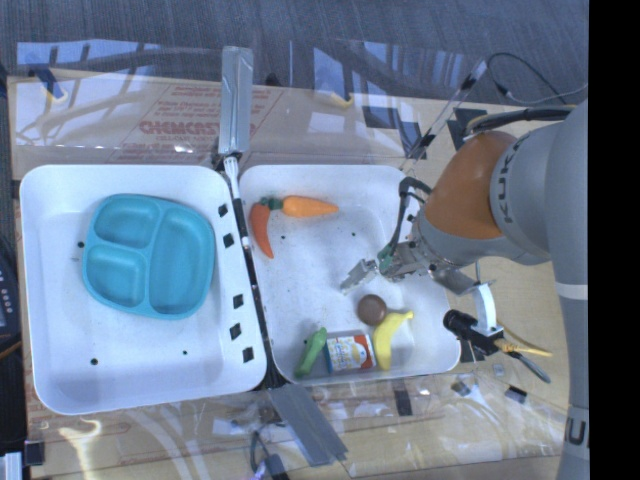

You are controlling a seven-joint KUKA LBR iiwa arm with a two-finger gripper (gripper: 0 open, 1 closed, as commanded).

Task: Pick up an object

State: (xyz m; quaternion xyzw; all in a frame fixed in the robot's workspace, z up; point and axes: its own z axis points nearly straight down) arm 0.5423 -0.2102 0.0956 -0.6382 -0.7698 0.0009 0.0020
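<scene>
- The gripper [362,273] hangs over the middle of the right bin [330,183], above bare white floor; nothing sits between its fingers, and whether they are apart or together cannot be told from this angle.
- Just below it lies a brown ball [372,309], touching the top end of a yellow banana [388,336].
- Left of the banana, a small can [346,352] lies on its side against the bin's near wall, with a green vegetable [311,351] just beside it.
- In the bin's far left corner, two carrots lie with their green tops meeting: an orange carrot [308,207] and a redder carrot [261,230] along the left wall.
- The grey arm [540,188] with its orange band [468,200] reaches in from the right.
- The left bin [60,368] holds a blue divided plate [150,254].
</scene>
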